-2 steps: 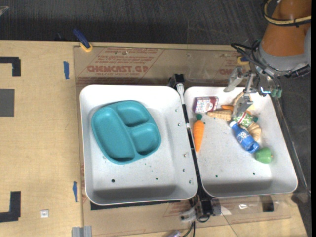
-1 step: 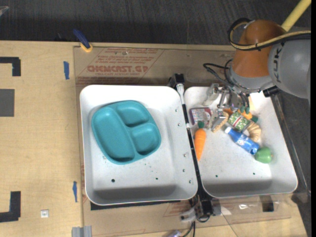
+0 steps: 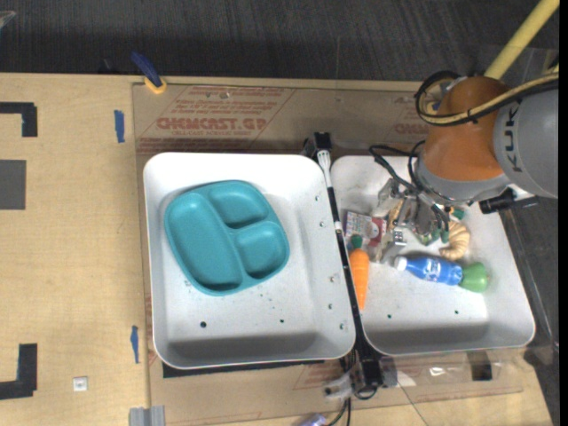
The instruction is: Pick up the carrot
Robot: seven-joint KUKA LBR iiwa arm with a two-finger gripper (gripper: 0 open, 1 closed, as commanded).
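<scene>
Arm (image 3: 497, 140): poised over the right bin (image 3: 506, 322), for a descent.
Gripper (image 3: 410, 229): grip state unreadable in clutter.
Bottle (image 3: 430, 270): just below gripper.
Carrot (image 3: 358, 276): below-left of gripper, against the bin's wall, untouched.

My bench (image 3: 71, 264): flat tan top, with black angular marks near its left edge and short blue tape strips (image 3: 119, 125) left of the bins. A printed cardboard sheet (image 3: 213, 114) lies flat on it beneath my work area. On that sheet sit two shallow white bins, touching side by side: left bin (image 3: 293, 327) and right bin (image 3: 510, 313). A blue-and-yellow clamp (image 3: 147, 70) sits at the sheet's far-left corner.
</scene>
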